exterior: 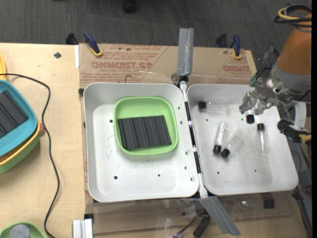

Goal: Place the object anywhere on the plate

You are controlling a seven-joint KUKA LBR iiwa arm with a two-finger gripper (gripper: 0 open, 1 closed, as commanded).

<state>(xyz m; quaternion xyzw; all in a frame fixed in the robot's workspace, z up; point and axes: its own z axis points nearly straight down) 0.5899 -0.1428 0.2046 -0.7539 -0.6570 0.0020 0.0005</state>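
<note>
The green plate [146, 128] sits in the left white bin [99, 172], toward its upper middle, and a dark ribbed rectangular insert [144, 132] lies flat across its floor. In the right white bin [277, 177] lie several clear plastic vials with black caps. Two of them [221, 142] rest close together near the bin's middle, caps pointing toward the lower left. Another vial [261, 134] lies nearer the right side, cap at its upper end, and one more [210, 104] lies near the upper left corner. None of them is on the plate. The gripper [251, 109] hangs over the upper right part of the right bin, just above a small black cap that may belong to a further vial. Whether it is released or clenched cannot be told from this angle.
</note>
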